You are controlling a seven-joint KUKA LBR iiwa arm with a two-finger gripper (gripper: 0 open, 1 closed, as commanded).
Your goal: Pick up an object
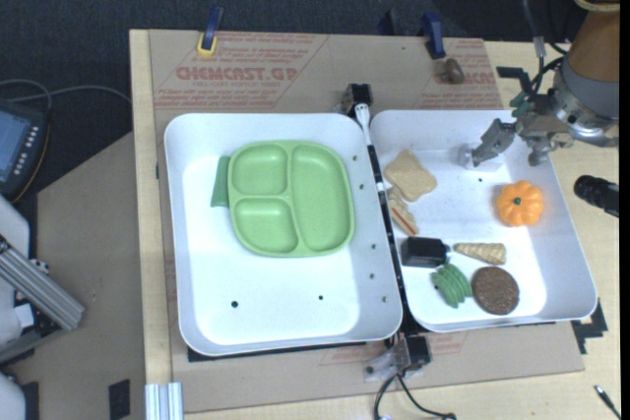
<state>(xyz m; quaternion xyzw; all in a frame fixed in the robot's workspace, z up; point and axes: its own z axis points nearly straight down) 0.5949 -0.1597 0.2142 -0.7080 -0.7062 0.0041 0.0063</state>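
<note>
- Nothing lifted yet: gripper (504,145) hovering over right bin (566,241), far corner; fingers spread, pinching nothing.
- Nearest candidate: toy pumpkin (519,203), just below; bread slice (410,177) alongside.
- Descent, grasp, lift remaining.

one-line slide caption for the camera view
Grey arm's gripper hovers over right white bin beside orange toy pumpkin; green divided plate in left bin.

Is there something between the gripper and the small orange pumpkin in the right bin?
Nothing visible. The gripper hangs over bare floor of the right bin, and the pumpkin sits just below and to its right in the view, with white floor between them.
</note>
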